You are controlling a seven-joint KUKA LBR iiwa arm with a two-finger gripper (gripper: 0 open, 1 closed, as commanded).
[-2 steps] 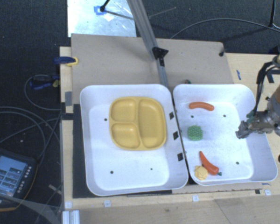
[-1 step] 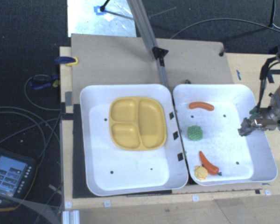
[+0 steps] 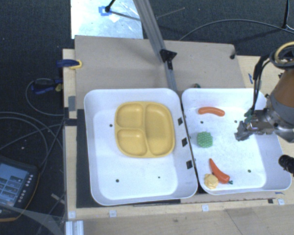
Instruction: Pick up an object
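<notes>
Objects for picking, right bin (image 3: 272, 168): orange sausage (image 3: 211, 111) near far edge; green ball (image 3: 204, 140) at left wall; carrot (image 3: 219, 171) touching yellow piece (image 3: 211, 181), near-left corner. Loosely scattered, apart enough for access. Gripper (image 3: 244, 130) low over bare floor toward right edge, holding nothing; jaws' spread cannot be told. Left bin (image 3: 100, 146): yellow divided plate (image 3: 144, 129)
</notes>
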